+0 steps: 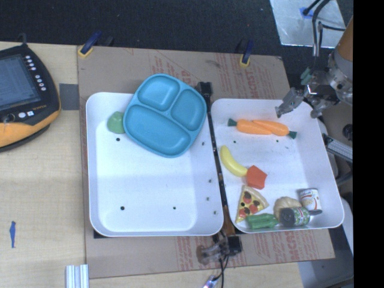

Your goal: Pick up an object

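Note:
My gripper [301,105] hangs open over the far right corner of the right bin [312,146], with nothing between its fingers. Just below and left of it an orange carrot [261,127] lies across the bin. Further down lie a yellow banana [232,161], a red block [256,176], a pizza slice [251,202], a green piece [261,221], a brown lump [287,205] and a small can [309,200] with another can [294,216] beside it.
The left bin [150,191] holds a blue divided plate [164,114] tilted on its far edge, with a green object [116,122] peeking out beside it. A control pendant [24,95] sits at the far left of the bench.

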`<state>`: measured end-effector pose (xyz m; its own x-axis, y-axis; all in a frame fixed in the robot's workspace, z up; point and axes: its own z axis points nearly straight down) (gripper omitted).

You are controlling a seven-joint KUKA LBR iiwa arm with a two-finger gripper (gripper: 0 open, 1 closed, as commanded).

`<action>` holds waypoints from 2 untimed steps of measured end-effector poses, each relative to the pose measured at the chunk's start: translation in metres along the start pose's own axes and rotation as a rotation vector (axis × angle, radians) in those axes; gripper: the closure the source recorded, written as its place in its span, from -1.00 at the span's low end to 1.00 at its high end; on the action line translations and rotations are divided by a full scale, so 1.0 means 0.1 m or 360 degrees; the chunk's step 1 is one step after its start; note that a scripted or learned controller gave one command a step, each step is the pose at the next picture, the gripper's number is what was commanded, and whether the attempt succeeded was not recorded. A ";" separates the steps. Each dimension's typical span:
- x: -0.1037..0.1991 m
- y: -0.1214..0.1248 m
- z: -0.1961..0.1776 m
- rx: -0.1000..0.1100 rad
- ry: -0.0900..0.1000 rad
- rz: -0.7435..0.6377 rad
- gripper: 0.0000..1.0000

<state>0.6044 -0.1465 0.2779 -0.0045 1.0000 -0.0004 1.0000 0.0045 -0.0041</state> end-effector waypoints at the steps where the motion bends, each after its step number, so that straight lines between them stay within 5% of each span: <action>1: 0.36 -0.45 1.44 0.0007 0.0001 0.0000 -1.00; 2: 0.16 -1.06 1.87 0.0001 0.0001 -0.0001 -1.00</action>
<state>0.4971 -0.1310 0.0912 -0.0050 1.0000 0.0001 1.0000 0.0050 -0.0048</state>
